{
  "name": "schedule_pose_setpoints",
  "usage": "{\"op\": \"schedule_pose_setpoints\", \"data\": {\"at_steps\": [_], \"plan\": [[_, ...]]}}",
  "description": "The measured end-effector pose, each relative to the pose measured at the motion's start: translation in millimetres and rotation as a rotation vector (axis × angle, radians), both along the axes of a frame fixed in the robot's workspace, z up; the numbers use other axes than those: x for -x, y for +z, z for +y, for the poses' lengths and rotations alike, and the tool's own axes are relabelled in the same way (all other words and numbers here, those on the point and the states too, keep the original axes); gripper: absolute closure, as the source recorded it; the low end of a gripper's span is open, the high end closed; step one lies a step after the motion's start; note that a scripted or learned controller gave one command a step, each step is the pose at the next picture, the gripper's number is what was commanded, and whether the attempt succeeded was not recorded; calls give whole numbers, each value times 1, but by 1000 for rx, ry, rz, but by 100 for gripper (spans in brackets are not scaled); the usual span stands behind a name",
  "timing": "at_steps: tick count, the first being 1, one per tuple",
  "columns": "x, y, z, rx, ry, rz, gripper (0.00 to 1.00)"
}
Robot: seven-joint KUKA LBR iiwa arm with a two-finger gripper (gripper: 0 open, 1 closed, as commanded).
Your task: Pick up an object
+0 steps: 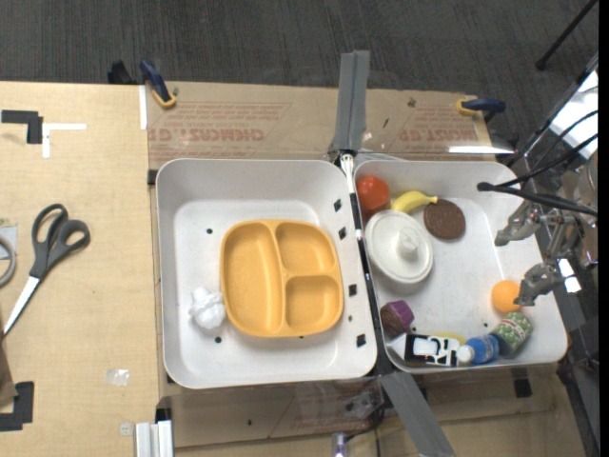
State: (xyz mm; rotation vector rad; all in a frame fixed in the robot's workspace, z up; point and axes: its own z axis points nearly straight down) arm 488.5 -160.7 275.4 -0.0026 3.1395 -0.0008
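The gripper (526, 260) is seen at the right edge of the right bin (457, 322), its two fingers spread apart: one fingertip (504, 237) points in over the bin wall higher in the view, the other (522, 298) lies lower, touching or just beside an orange ball (504, 296). Nothing is held between the fingers. The ball is judged the nearest candidate for picking; it lies toward the lower finger rather than midway between the two, so a shift toward the bin's near corner would be called for before closing.

Just beyond the ball, a green patterned cup (513, 331) and a blue-capped bottle (447, 350) are lying along the near wall. Farther in, a white lidded bowl (401, 246), a brown disc (444, 220), a banana (414, 201), a red object (372, 194) and a purple block (398, 316) are found. In the left bin (181, 255), a yellow divided tray (283, 277) and crumpled white paper (206, 307) are seen. Scissors (46, 246) rest on the bench.
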Motion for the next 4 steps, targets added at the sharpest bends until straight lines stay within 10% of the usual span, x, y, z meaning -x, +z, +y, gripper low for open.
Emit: {"op": "schedule_pose_setpoints", "data": {"at_steps": [1, 4], "plan": [[-6, -167, -56, 6, 57, -17, 0], [7, -183, -23, 0, 58, -1, 0]]}}
